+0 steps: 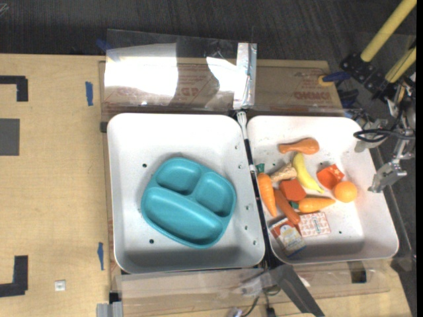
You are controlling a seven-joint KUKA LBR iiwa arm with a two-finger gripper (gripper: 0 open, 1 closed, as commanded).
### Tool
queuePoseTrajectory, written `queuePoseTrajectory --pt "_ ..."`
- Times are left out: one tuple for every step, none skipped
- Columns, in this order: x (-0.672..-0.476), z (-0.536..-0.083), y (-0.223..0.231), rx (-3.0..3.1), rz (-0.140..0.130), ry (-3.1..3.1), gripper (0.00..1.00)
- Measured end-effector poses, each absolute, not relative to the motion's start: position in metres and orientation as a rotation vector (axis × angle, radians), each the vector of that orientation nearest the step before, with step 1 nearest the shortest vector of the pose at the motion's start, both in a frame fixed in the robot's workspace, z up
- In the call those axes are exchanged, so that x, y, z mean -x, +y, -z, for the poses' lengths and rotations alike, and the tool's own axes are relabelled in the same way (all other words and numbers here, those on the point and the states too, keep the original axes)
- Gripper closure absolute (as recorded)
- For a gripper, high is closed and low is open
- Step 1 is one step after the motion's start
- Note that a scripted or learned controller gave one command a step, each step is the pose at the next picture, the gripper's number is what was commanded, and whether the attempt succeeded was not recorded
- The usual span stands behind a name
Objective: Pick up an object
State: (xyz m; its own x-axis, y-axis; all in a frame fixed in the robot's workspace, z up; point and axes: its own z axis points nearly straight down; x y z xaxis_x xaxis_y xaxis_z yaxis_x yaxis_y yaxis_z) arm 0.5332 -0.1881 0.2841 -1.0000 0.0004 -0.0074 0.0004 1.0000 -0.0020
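Observation:
The right bin (370,236) holds a heap of toy food toward its left and middle. An orange-brown drumstick (299,146) lies at the back, with a yellow banana (304,172) just in front of it. A red-orange block (330,175) and an orange ball (344,191) sit to the right of the banana. One carrot (266,195) lies along the bin's left wall and another carrot (316,205) lies crosswise. A patterned small box (316,224) and a packet (288,237) rest at the front.
The left bin (125,144) carries a teal divided plate (189,200). A clear plastic sheet (175,74) stands behind the bins. Yellow poles (393,20), cables (373,136) and a metal bracket (386,176) crowd the right bin's right side. Wooden bench (46,177) lies to the left.

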Motion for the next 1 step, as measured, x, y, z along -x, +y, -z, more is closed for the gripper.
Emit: queuePoseTrajectory --pt "-0.4945 -0.1107 -0.1552 0.048 0.007 3.126 0.00"
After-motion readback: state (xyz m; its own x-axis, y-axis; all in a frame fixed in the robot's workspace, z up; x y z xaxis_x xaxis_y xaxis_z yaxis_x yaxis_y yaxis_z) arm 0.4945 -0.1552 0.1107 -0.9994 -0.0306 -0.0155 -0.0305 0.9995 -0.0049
